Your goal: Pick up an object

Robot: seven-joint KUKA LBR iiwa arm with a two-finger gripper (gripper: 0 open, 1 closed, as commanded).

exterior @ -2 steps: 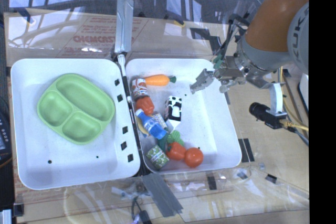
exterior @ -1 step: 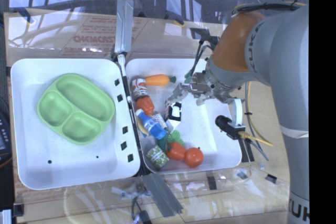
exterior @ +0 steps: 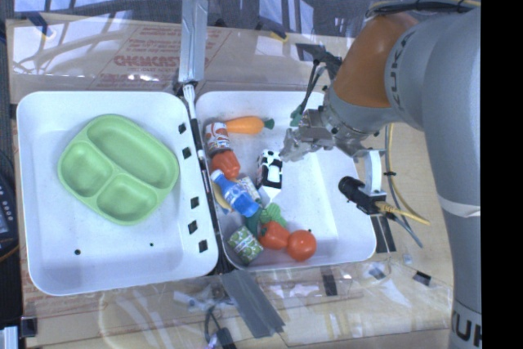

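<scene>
My gripper (exterior: pixel 292 148) hangs over the middle of the right bin (exterior: pixel 343 237), with the arm reaching in from the right. Just below and left of it lies a black and white toy (exterior: pixel 270 170), close to the gripper's tip; I cannot tell whether they touch. An orange carrot (exterior: pixel 245 125) lies at the far side of the bin beside a small can (exterior: pixel 216 135). Along the bin's left wall are a red piece (exterior: pixel 227 164), a blue bottle (exterior: pixel 241 194) and a yellow banana (exterior: pixel 219 192). At the near side sit two red tomatoes (exterior: pixel 301 245) and a green can (exterior: pixel 243 244).
The left bin (exterior: pixel 49 257) holds a green divided plate (exterior: pixel 118 167). A metal divider (exterior: pixel 193 37) runs between the two bins at the back. The right half of the right bin's floor is bare white.
</scene>
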